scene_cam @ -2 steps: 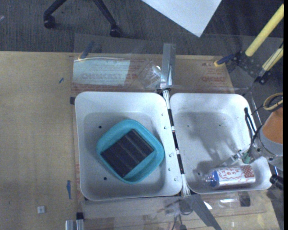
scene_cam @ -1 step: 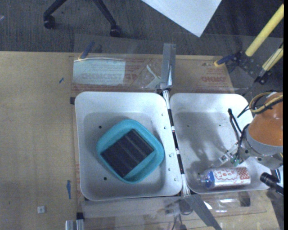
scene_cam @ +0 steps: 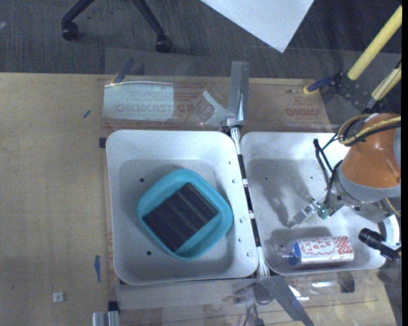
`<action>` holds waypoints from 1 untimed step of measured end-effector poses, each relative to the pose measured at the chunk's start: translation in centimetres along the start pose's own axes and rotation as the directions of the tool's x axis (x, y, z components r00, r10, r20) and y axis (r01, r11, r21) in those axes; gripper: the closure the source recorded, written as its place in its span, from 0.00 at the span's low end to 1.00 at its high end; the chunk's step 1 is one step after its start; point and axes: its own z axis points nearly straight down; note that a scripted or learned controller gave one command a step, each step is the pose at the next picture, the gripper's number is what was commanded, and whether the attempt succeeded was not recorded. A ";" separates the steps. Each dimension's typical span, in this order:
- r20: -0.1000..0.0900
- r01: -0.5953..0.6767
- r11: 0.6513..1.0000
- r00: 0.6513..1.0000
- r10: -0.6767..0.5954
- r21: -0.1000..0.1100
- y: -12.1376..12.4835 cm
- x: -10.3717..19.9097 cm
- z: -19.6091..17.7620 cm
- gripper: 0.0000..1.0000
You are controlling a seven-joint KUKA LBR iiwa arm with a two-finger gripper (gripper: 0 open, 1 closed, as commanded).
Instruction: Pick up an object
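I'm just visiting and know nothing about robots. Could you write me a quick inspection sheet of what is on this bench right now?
Surface: wooden bench bearing two shallow white bins, left bin and right bin, side by side.
Job's things: teal tray with a dark ribbed insert in the left bin; red-and-white tube lying near the right bin's front wall.
Clutter: nothing seen.
Pincer: pincer low over the right bin's floor, above the tube and apart from it.
Cables: black cables looping beside the orange band.
Surroundings: chair base, white sheet, yellow pole.
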 end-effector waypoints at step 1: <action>-0.005 -0.037 0.999 0.999 0.037 0.006 7.9 0.9 -3.8 0.00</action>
